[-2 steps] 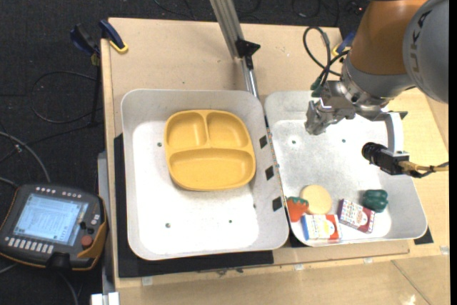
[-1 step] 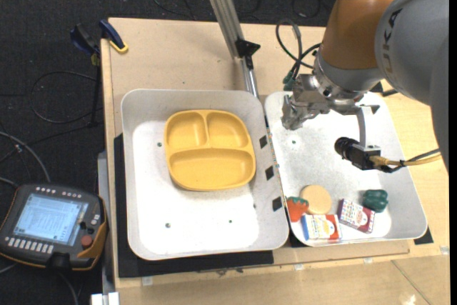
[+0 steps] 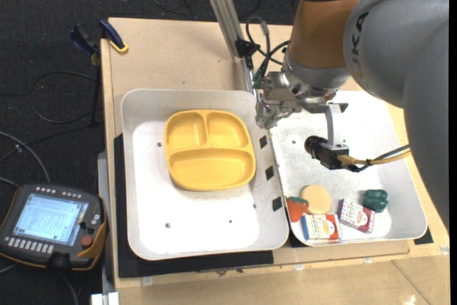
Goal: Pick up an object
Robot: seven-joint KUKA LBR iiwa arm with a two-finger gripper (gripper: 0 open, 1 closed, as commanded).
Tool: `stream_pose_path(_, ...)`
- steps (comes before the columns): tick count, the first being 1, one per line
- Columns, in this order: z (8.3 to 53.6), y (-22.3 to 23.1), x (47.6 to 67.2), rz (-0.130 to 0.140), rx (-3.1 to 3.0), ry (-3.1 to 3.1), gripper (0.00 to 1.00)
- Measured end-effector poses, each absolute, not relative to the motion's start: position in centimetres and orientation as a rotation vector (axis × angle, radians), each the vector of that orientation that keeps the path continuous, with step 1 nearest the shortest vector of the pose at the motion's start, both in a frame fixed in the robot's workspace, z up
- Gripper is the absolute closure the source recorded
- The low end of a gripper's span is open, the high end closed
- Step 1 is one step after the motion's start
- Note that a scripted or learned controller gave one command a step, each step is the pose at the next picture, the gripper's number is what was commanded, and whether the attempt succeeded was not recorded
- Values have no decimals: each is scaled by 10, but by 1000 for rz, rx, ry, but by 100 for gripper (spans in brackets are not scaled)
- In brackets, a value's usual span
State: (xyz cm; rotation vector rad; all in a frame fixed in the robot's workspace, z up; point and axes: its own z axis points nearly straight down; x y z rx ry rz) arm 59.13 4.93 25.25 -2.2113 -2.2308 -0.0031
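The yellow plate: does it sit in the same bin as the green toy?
No, the yellow plate lies in the view's left bin, while the green toy sits in the view's right bin.

A robot lab: a handheld control screen [image 3: 50,223] lies beside the counter [image 3: 171,57], and loose cables [image 3: 251,28] trail around it.

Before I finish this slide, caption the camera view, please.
Gripper at the far-left corner of the right bin; small items along its near edge; yellow divided plate in the left bin.
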Motion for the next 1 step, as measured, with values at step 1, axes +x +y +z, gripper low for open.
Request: stream_pose_path(1,252,98,605,-4,-2213,-2230,100)
